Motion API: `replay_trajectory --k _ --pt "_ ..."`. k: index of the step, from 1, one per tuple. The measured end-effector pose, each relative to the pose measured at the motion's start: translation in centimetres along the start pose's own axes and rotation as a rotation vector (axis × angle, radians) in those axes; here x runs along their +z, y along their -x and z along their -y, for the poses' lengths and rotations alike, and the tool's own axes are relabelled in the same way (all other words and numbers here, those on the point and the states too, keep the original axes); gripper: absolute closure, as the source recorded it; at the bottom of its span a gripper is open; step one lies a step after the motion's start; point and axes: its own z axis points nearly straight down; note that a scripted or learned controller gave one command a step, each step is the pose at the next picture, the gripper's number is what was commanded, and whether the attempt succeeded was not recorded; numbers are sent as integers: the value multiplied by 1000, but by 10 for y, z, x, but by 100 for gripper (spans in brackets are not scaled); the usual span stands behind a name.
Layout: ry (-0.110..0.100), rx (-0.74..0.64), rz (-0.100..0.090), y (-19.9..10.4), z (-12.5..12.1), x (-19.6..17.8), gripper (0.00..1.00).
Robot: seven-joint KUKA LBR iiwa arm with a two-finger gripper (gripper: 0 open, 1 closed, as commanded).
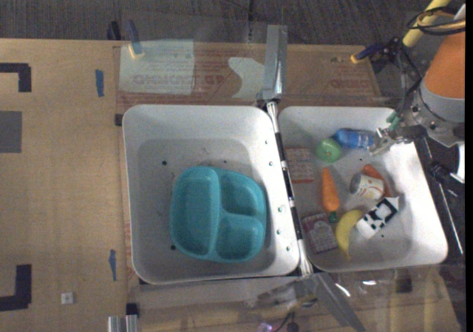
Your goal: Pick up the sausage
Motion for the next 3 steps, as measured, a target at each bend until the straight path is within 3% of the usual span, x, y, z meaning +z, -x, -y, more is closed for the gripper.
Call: replay_trajectory --k 1,2,3 --pt "0 0 0 0 0 0 0" --pt "2 11 -4 28 13 76 0" --pt "4 -245 2 13 -5 85 0"
